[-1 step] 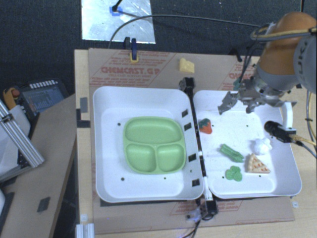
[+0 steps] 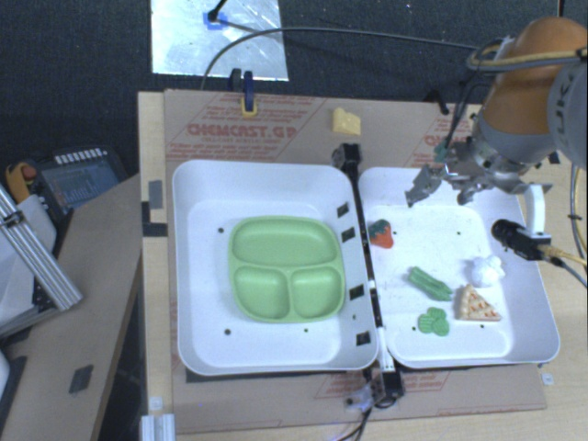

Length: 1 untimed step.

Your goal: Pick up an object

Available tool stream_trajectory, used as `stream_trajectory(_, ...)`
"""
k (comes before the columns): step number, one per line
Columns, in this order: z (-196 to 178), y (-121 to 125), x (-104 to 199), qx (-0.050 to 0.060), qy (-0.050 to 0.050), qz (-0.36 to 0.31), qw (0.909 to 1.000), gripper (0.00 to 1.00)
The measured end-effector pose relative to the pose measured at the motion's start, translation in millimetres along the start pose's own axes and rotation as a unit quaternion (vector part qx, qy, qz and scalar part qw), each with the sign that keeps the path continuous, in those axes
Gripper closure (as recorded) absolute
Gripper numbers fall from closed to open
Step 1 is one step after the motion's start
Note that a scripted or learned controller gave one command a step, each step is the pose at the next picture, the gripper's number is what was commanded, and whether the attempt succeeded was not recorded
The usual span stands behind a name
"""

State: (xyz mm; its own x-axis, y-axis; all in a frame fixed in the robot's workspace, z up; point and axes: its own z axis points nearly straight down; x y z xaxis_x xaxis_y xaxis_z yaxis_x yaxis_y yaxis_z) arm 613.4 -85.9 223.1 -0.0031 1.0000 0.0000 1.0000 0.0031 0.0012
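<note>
From my remote seat I see two shallow white bins side by side on a cardboard-covered bench. Nearest me in the right bin lie a green broccoli-like toy and, just beside it, a pizza-slice toy. A little farther back sit a green pod-shaped toy and a small white object. Beyond those, by the bins' shared edge, rests a red strawberry-like toy. The left bin holds a green divided plate. Farthest back, the gripper hangs over the right bin's rear part, its fingers spread apart with nothing between them, well apart from every toy.
</note>
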Motion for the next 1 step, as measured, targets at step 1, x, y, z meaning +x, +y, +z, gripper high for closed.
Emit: stream_trajectory(1, 60.8, 5.2, 3.1, 0.002, 0.000, 0.000, 1.0000, 0.00)
